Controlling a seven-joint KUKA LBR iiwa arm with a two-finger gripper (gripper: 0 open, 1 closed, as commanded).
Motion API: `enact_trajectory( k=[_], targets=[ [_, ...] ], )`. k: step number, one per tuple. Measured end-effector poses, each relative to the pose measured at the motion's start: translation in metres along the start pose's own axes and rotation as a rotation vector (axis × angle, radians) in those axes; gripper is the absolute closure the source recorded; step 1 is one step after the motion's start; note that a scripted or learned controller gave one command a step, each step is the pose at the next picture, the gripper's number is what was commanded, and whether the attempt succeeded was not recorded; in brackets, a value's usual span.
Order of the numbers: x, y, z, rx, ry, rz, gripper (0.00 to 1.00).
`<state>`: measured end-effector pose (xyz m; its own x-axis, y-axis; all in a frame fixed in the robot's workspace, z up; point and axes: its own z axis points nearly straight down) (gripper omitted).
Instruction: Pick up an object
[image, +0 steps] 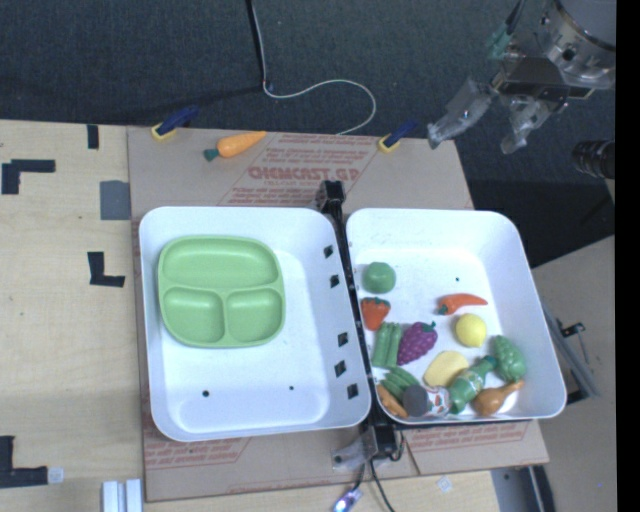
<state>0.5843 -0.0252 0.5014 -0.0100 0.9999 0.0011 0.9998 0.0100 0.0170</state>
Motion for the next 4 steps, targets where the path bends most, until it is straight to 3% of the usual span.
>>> enact_trajectory(
  k=[1,2,3,4],
  targets=[
    [-0.004,0.001,0.000,0.017,-0.003,0.007,1.00],
    [0.053,-0.067,0.025,0.022,0.000,0.004,1.00],
    [0.097,-0.101,0.012,0.018,0.000,0.003,1.00],
    [0.123,-0.100,0.024,0.020,-0.002,0.006,1.00]
  ],
)
